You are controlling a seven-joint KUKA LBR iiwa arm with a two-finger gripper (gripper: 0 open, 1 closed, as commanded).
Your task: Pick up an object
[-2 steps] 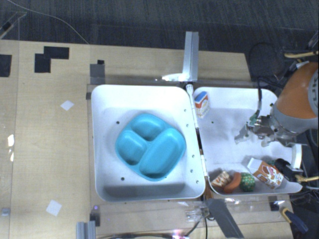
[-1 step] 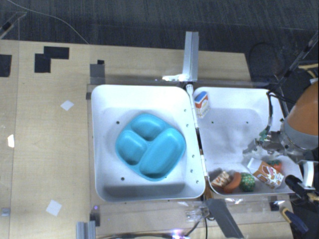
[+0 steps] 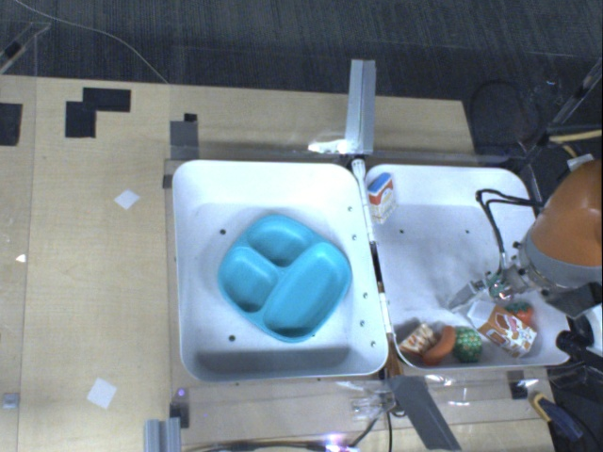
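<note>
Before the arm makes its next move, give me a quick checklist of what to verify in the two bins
1. Gripper over the right bin: ok.
2. Something between its fingers: cannot tell.
3. Targets within reach: ok, orange packet, green piece and brown item sit along the near wall.
4. Targets apart from each other: not ok, they crowd together.
5. Small carton away from the gripper: ok, top-left corner.
6. Blue divided tray in the left bin: ok.

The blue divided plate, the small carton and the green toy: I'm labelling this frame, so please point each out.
blue divided plate (image 3: 285,276), camera view, its central ridge.
small carton (image 3: 380,195), camera view, its side face.
green toy (image 3: 468,346), camera view, its top.
</note>
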